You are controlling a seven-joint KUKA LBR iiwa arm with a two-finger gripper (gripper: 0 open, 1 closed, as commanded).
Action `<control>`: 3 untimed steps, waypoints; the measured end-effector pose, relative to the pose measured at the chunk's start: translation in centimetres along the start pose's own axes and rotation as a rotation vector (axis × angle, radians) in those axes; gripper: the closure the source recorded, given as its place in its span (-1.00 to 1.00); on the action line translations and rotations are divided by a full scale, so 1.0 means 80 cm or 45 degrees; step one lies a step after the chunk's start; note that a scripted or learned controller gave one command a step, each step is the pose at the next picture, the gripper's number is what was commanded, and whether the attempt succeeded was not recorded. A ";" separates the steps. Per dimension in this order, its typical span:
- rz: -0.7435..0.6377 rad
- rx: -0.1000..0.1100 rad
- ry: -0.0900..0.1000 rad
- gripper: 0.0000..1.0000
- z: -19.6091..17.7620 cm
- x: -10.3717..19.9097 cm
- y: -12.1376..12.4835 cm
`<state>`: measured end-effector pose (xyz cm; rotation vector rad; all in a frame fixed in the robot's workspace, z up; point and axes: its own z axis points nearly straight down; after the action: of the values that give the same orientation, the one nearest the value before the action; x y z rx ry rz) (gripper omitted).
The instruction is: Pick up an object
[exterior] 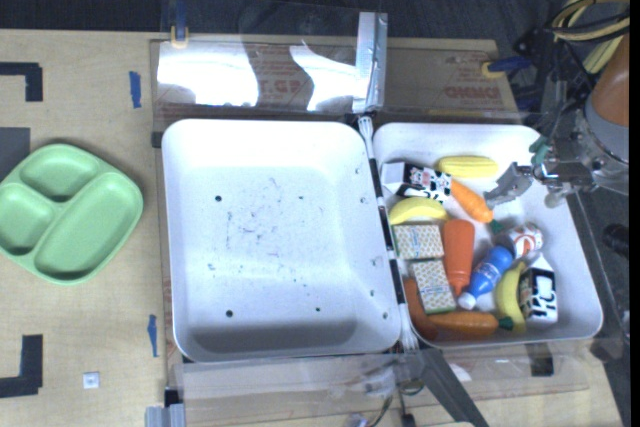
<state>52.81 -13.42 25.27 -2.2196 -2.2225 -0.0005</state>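
Object to pick: none yet singled out; the candidates lie heaped in the right bin (585,300), among them a yellow piece (466,166) at the far side, a small orange carrot (472,204), a black-and-white cow toy (428,183), a banana-like yellow piece (416,211), two cracker-patterned blocks (420,241), a tall orange cylinder (459,251), a blue bottle (487,274) and a long carrot (462,322) along the near wall.
Pincer: the pincer (522,181) hangs over the far right part of the right bin, beside the small orange carrot and the yellow piece; nothing is seen between its fingers, and how far apart they stand cannot be told from this slant.
Arm: the arm (600,125) enters from the right edge, its wrist above the bin's right rim.
Left bin: the left bin (200,145) carries only faint marks on its floor.
Desk: the desk (70,65) also bears a green divided plate (68,211), well apart from both bins.
Step in hand: judged to be the approach, the pincer poised above the heap with no grasp made.
Next move: likely a descent onto one item; the small carrot and yellow piece lie closest, but the items touch one another, so the fingers would need a gap on either side of the chosen piece.
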 end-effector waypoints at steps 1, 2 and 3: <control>0.141 0.000 0.000 -1.00 0.126 -0.030 0.036; -0.046 -0.006 -0.002 -1.00 0.209 -0.041 0.095; -0.043 -0.014 -0.003 1.00 0.194 -0.042 0.097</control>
<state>60.60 -16.80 9.77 -2.1878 -2.2667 -0.0095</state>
